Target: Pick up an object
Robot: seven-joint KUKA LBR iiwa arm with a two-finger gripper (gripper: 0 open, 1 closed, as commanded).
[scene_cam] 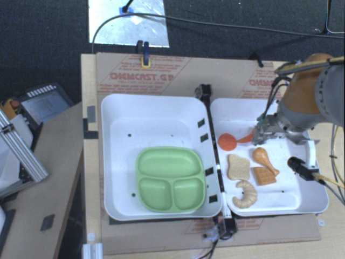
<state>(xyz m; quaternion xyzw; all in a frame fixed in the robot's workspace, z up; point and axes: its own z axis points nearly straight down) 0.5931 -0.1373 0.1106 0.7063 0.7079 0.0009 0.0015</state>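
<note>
Camera view: a green divided plate [170, 179] lies lower centre in the left bin [118, 117]. In the right bin [237, 109], an orange spoon [228, 142] points its handle at my end effector [261, 136]; I cannot tell whether that is spread or closed.

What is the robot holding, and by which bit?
I cannot tell. The gripper is at the handle tip of the red spoon, but no hold is visible.

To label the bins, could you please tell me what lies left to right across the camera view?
Green divided plate → bread slice → drumstick; red spoon, waffle and croissant overlap these, so omitted.
</note>
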